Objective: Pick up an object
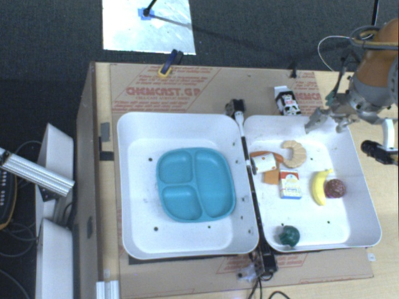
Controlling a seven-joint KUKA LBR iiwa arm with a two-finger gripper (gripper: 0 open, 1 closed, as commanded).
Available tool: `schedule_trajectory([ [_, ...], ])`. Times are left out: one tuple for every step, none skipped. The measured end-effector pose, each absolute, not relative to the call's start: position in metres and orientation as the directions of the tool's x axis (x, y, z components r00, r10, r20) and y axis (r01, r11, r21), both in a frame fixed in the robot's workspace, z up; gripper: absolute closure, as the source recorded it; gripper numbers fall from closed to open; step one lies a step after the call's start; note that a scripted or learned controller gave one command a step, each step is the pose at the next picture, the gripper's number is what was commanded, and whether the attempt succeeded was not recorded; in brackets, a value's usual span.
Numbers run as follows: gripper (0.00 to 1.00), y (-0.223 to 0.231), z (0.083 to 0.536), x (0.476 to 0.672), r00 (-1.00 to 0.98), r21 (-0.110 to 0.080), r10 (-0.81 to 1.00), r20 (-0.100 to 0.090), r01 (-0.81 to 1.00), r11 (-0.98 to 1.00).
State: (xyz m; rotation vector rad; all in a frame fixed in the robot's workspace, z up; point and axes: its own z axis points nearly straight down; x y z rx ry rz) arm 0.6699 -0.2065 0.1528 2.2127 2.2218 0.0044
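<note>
A: The hand (pixel 329 118) hangs over the right bin's (pixel 358 167) far edge, fingers spread wide, nothing between them.

B: Targets huddle mid-bin: croissant (pixel 293 152), small carton (pixel 290 184), banana (pixel 320 187) touching the brown ball (pixel 335 188).

A: That's the risk, I'd say. Drop between neighbours and a finger knocks one aside, or closes on two.

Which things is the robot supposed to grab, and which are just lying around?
For the job:
pincer
banana
croissant
small carton
green ball
brown round thing
right bin

Just lying about:
blue divided plate
left bin
silver sheet on the floor
</note>
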Motion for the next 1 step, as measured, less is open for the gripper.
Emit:
schedule_trajectory([
  [0.0, -0.2067, 0.1174, 0.6112, -0.001, 0.0, 1.0, 0.0, 1.0, 0.001],
])
